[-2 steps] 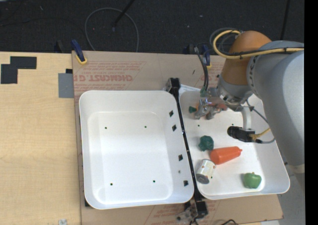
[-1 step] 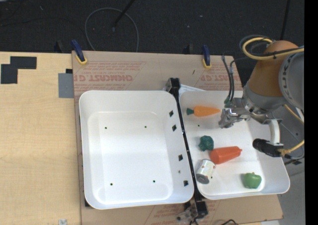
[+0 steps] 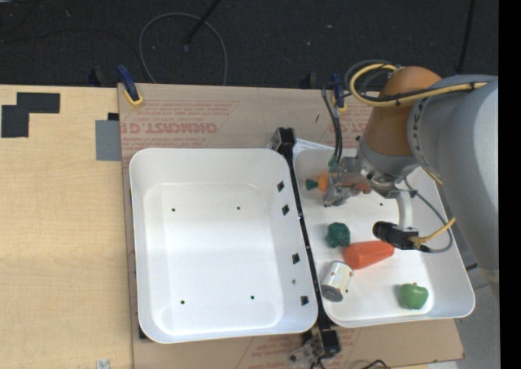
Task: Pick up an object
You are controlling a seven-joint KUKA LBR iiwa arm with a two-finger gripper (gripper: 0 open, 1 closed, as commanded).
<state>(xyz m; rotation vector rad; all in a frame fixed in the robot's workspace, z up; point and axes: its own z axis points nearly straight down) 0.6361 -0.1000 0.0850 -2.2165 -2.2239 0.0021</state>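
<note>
My gripper (image 3: 336, 190) is low in the back left part of the right bin (image 3: 444, 310). A small orange and green thing (image 3: 317, 183) lies right beside it on its left; whether it touches is unclear. Just in front of the gripper sits a dark green lump (image 3: 338, 235). An orange carrot-shaped piece (image 3: 368, 255) lies to that lump's right. A short silver can (image 3: 335, 281) rests on its side near the bin's left wall, and a light green pepper-like thing (image 3: 413, 296) sits at the front right.
The left bin (image 3: 146, 196) stands next to the right one, with a black divider strip (image 3: 295, 221) where they meet. Both rest on a cardboard sheet (image 3: 203, 115) on a wooden bench (image 3: 57, 237). The grey arm (image 3: 456, 155) covers the right bin's back right corner.
</note>
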